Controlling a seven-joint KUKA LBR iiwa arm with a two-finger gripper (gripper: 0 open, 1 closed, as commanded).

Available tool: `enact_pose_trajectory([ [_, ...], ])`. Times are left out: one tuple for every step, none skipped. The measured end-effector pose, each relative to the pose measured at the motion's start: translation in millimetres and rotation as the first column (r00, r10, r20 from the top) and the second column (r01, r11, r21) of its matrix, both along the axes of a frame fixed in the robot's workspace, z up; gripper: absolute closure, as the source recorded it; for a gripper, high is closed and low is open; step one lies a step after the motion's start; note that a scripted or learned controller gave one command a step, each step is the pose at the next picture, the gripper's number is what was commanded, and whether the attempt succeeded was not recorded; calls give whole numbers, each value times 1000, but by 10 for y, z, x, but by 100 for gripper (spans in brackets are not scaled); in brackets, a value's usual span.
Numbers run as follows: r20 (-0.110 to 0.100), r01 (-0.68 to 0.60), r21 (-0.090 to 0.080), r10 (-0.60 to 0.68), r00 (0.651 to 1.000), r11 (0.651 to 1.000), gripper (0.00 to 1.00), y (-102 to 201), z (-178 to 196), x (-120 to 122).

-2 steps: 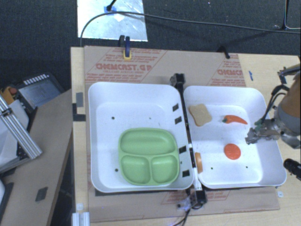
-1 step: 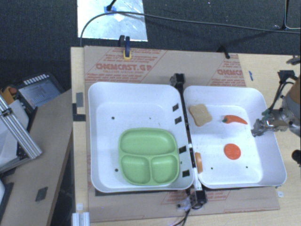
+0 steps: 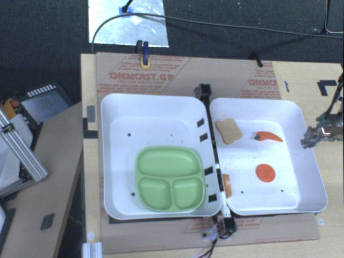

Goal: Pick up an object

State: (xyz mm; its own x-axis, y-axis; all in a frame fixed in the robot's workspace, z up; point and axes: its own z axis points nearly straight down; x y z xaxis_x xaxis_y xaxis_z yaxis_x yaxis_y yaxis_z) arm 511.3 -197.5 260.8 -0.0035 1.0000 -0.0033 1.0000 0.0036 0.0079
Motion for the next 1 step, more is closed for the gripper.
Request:
enact_pose_trajectory([
  [-5,-7,5,7,1000,1000,100,610,33,42],
])
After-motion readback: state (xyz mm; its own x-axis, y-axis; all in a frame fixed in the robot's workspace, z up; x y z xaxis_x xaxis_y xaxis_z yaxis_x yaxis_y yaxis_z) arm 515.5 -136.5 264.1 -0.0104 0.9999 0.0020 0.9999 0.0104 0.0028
